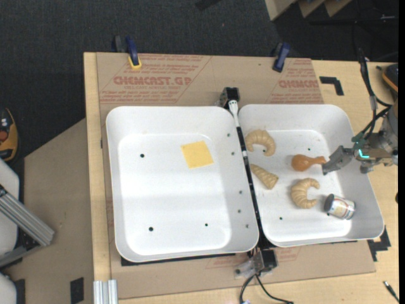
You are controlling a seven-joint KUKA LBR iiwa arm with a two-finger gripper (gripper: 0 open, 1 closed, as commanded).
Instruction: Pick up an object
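The right bin (316, 116) holds several small items. A tan croissant (261, 141) lies at its upper left, with a cone-shaped pastry (264, 177) below it. An orange drumstick-shaped piece (307, 163) sits mid-bin, a second croissant (305, 192) lies under it, and a small silver can (339, 206) rests on its side at the lower right. My gripper (336, 160) reaches in over the bin's right rim. Its tip is just right of the orange piece, close to or touching its narrow end. In the left bin (126, 122) lies a flat yellow square (197, 154).
Both bins sit on a brown cardboard sheet (190, 75) held by blue clamps (131, 50) at the back edge. A black bracket (230, 97) joins the bins at the top. Cables (373, 100) hang along the right side near the arm.
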